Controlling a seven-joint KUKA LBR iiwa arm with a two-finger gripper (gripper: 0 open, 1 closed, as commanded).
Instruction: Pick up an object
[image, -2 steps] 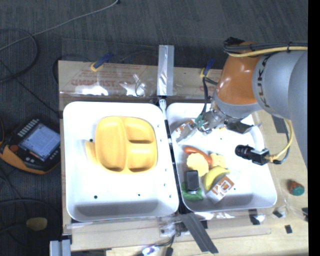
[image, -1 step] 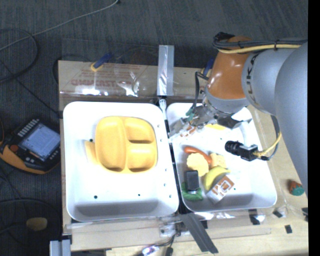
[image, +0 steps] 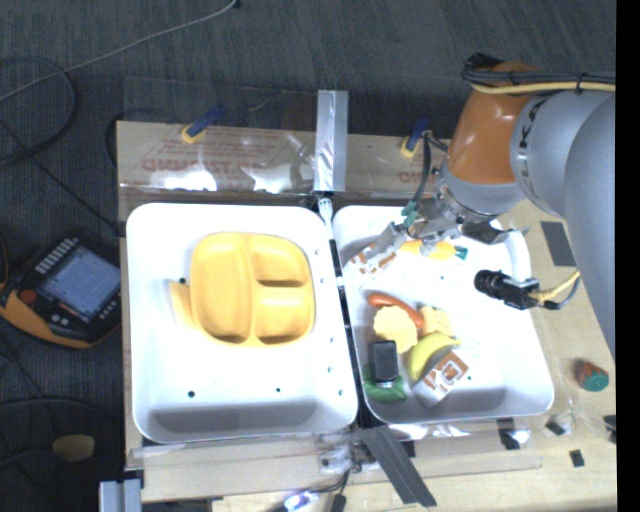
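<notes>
We see the arm (image: 560, 130) reaching in from the right, its orange band above the wrist, with the hand (image: 385, 250) lowered over the far left part of the right bin (image: 520, 400). We cannot tell whether the hand is apart or together; its tip is small and blurred against the white bin floor, and nothing is plainly clamped in it.

The objects to pick sit in a cluster toward the near middle of the right bin. An orange carrot-like piece (image: 392, 301) lies at the far edge of the cluster, a pale yellow lump (image: 395, 324) is just beside it, and a yellow-green banana shape (image: 430, 350) curves next to a small brown-and-white box (image: 445, 376). A dark block (image: 383, 358) rests on a green item (image: 383, 388) at the cluster's left.

In the left bin (image: 150, 400) we see a yellow divided tray (image: 250, 285). On the floor left of the desk (image: 135, 165) lies a handheld controller (image: 65, 290).
</notes>
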